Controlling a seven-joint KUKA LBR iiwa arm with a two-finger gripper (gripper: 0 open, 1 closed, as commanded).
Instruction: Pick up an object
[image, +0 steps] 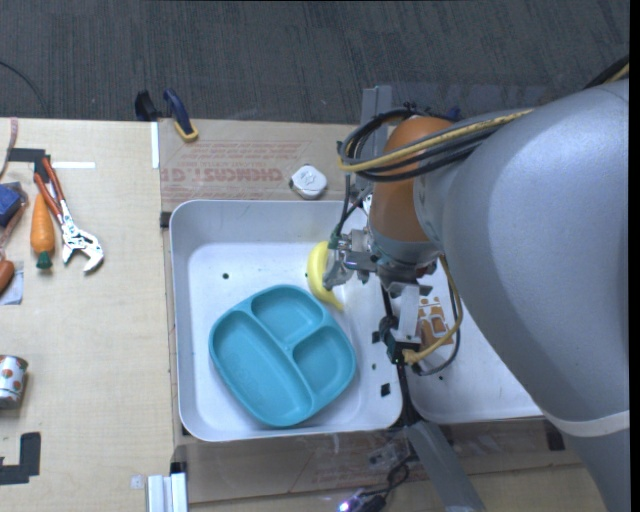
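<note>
Blue divided plate (283, 355) lying flat in the left bin (190, 300), three compartments facing up. Just beyond the plate's far right corner, a curved yellow object (320, 272), banana-like, touching or nearly touching the plate's rim; which one, hard to say. Right beside that yellow object, on the side away from the plate's centre, the gripper (343, 268), low over the bin floor. Opening of the gripper not visible from here, and whether anything is held: cannot tell. Above the plate's right side, the grey arm (540, 250) with its orange band (400, 190), wrapped in black and yellow cables. To the right of the plate, past the bin wall, a second white bin (480, 395), mostly covered by the arm. Beyond the plate's far edge, outside the bin, a small white round thing (308, 181) on a cardboard sheet (240, 170). Well off to the plate's left, on the bench (90, 350): a silver wrench (78, 242) and an orange-handled tool (41, 228), close together. Further beyond the plate, at the bench's far edge, a blue clamp (178, 112).
</note>
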